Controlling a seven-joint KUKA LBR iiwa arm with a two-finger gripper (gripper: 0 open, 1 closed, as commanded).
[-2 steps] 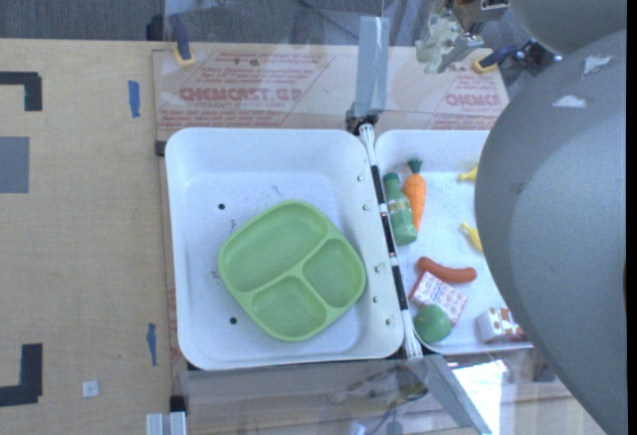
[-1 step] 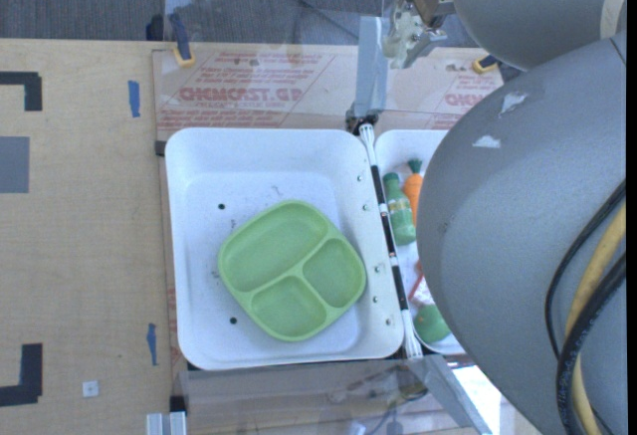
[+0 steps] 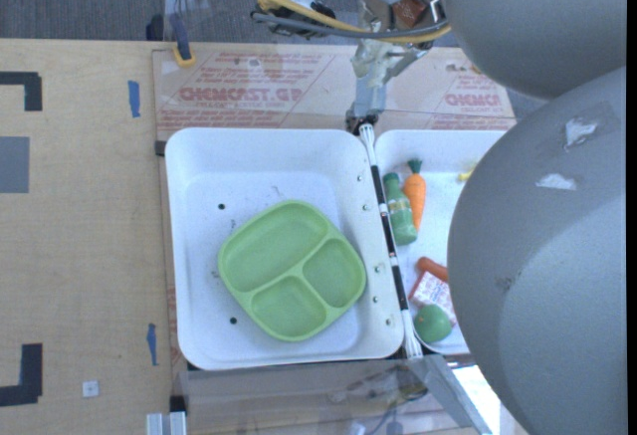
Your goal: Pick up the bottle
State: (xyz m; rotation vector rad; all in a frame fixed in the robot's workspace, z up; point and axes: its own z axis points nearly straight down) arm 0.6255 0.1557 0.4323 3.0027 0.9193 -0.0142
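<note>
Green bottle (image 3: 400, 209) lies flat in the right bin (image 3: 468, 146), hard against its 9 o'clock wall, orange carrot (image 3: 415, 196) touching at 3 o'clock. Risk, as I judge it: fingers hit the wall or pinch the carrot too. Gripper (image 3: 366, 90) hangs at 12 o'clock past the bins; finger state unclear.

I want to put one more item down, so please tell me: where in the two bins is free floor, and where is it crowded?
Free: the left bin floor along its far wall, and a strip on its left, beside the green divided plate. Crowded: the right bin, where the green bottle, carrot and green ball lie close along the divider, with the arm covering the rest.
</note>
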